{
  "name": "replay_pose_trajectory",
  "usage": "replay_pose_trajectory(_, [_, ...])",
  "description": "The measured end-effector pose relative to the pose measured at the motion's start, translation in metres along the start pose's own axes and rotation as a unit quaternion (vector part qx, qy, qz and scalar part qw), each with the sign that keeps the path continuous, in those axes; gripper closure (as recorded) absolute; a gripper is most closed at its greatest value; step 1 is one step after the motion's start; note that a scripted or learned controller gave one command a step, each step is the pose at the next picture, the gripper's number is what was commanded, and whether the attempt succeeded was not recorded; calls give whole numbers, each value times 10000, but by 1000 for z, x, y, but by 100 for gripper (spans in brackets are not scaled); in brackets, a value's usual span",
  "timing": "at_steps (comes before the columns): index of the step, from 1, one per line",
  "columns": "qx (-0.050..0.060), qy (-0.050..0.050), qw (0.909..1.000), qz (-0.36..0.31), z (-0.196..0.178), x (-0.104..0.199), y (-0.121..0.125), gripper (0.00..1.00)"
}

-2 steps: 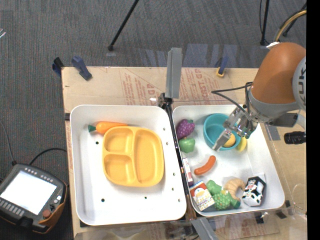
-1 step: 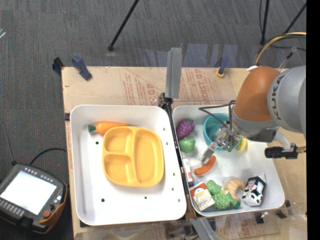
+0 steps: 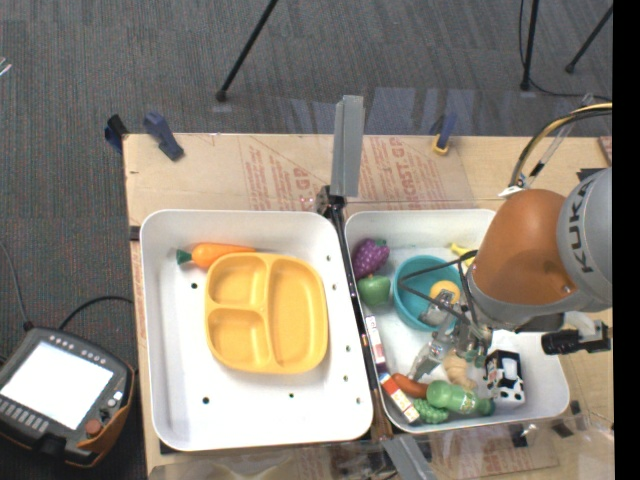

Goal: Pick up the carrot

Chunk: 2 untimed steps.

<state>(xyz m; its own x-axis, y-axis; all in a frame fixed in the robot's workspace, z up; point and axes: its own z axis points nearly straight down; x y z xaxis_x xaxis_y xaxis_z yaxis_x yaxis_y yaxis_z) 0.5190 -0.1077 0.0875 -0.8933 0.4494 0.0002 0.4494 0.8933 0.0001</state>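
Carrot (image 3: 220, 253) lies crosswise in left bin (image 3: 165, 368), green end leftward.

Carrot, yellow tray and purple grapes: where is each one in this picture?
Carrot (image 3: 222, 254): camera view, middle of its orange body.
Yellow tray (image 3: 268, 311): camera view, the divider between compartments.
Grapes (image 3: 370, 257): camera view, centre of the purple bunch.

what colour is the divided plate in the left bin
Yellow. The plate shows clearly in the camera view, beside the carrot.
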Motion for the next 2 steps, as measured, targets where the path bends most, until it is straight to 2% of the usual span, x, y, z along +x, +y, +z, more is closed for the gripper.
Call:
replay_pose_trajectory(1, [-16,-34,10000,1,-12,-2,1,100])
replay_pose_trajectory(2, [-17,-52,9991,429,-164,-69,-4,100])
